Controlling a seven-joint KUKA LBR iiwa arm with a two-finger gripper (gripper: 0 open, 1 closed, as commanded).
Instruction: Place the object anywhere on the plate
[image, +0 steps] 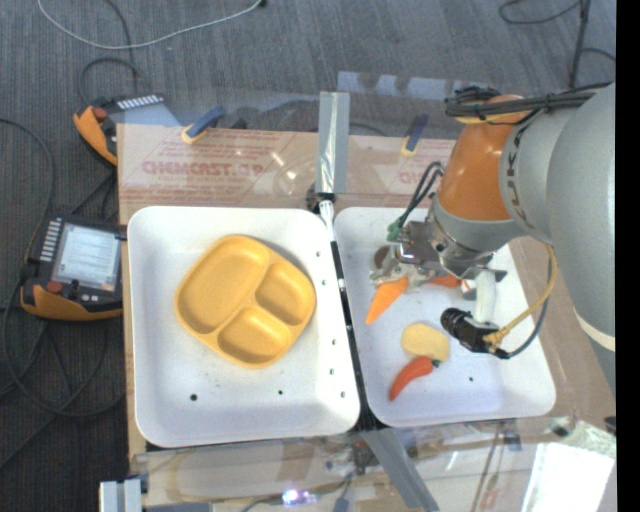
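**Spotter:** What have you got on the feed?

**Operator:** I see two white bins side by side on the table. The left bin (150, 400) has the yellow plate (247, 299) lying near its middle, three compartments facing up. Nothing is on the plate from what I see.

**Spotter:** And the arm?

**Operator:** The arm (560, 170) reaches in from the right, its orange band above the wrist, and it hangs over the upper part of the right bin (520, 395). The gripper (418, 252) is low there, pointed toward the bin's left side.

**Spotter:** Are the jaws open? Holding something?

**Operator:** I can't tell. The wrist body covers them and I can't make out a gap or anything between them.

**Spotter:** Where are the objects?

**Operator:** All in the right bin. An orange carrot (386, 298) lies slanted just below the gripper, its thick end touching or nearly touching the tool; I can't say which. Below it is a pale yellow piece (425, 342), and touching that piece's lower edge is a red-orange pepper (411, 377). A small red-orange bit (446, 282) peeks out under the wrist.

**Spotter:** Anything else?

**Operator:** A teach pendant (72, 267) sits on the floor left of the bins.
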